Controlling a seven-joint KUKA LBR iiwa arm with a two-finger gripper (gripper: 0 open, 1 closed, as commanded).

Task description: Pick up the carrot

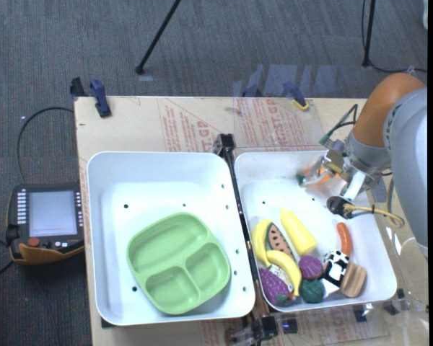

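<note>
The carrot [312, 176] is small and orange with a green tip pointing left. It hangs over the far part of the right bin [274, 166], poking out from between the fingers of my gripper [325, 170]. The gripper is shut on the carrot's right end and reaches in from the right under the grey wrist and orange band [391, 99]. The part of the carrot inside the fingers is hidden.
The near half of the right bin holds two bananas [263, 238], a watermelon slice [276, 238], a yellow block [298, 231], a sausage [344, 239], grapes [274, 283] and other toy food. A green divided plate [178, 263] lies in the left bin [115, 186].
</note>
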